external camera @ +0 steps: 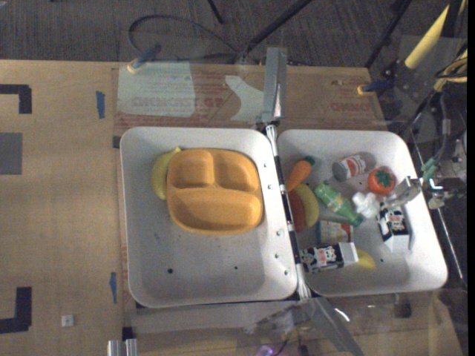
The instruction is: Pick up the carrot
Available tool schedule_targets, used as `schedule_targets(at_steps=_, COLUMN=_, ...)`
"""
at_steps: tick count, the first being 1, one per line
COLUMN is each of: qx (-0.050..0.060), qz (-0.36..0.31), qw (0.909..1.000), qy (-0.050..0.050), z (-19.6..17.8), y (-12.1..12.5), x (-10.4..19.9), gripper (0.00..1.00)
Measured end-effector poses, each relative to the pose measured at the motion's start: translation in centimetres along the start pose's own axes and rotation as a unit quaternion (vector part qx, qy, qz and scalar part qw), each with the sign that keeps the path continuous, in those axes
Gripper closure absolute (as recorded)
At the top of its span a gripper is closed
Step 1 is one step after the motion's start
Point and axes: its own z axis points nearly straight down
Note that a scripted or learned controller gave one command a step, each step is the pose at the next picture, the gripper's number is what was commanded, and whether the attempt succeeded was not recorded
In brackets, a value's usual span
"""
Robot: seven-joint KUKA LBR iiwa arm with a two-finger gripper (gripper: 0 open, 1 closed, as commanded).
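The carrot [299, 173], orange with a green top, lies tilted at the upper left of the right bin [427, 262], close to the divider between the bins. A red-and-yellow fruit [304, 206] sits just below it. My gripper [410, 190] shows as a grey metal piece at the right bin's right side, low over the rim area and well to the right of the carrot. Nothing is visible between its tips.
The right bin also holds a green bottle [338, 203], a can [351, 166], a tomato [381, 180], two cow-print cartons [326, 256] [393, 224] and a yellow piece [365, 259]. In the left bin [148, 273] an orange compartment tray [215, 190] partly covers a banana [159, 175].
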Motion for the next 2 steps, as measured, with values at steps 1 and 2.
schedule_targets(at_steps=1, qx=0.0, qz=0.03, qw=0.9996, qy=0.0, z=11.6, y=-1.4, x=4.7, gripper=0.0)
schedule_targets(at_steps=2, qx=-0.012, qz=-0.057, qw=0.9983, qy=-0.004, z=14.4, y=-1.8, x=6.2, gripper=0.0)
